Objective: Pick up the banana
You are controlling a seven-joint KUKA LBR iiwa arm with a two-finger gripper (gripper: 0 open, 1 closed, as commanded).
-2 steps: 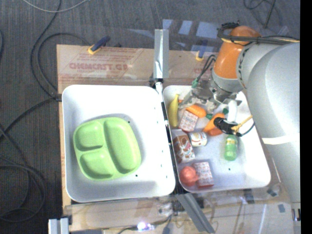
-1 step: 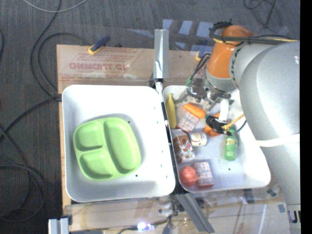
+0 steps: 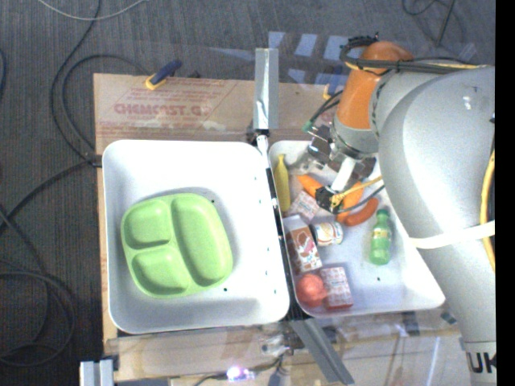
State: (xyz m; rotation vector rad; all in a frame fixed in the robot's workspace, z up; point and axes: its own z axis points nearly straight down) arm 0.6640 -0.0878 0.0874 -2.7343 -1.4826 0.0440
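The banana (image 3: 282, 184) is a slim yellow fruit lying lengthwise against the left wall of the right bin (image 3: 410, 284), near its far end. My gripper (image 3: 312, 159) hangs low over the far part of that bin, just right of the banana's upper end. Nothing is visibly held in it. The grey arm with its orange band comes in from the right and hides the bin's right side.
An orange carrot-like piece (image 3: 310, 186) lies beside the banana. Nearer are a second orange piece (image 3: 359, 210), a green bottle (image 3: 381, 236), a small can (image 3: 328, 232), a red carton (image 3: 303, 248), a red ball-like fruit (image 3: 312, 287) and a pink box (image 3: 337, 287). The left bin (image 3: 121, 155) holds a green divided plate (image 3: 177, 244).
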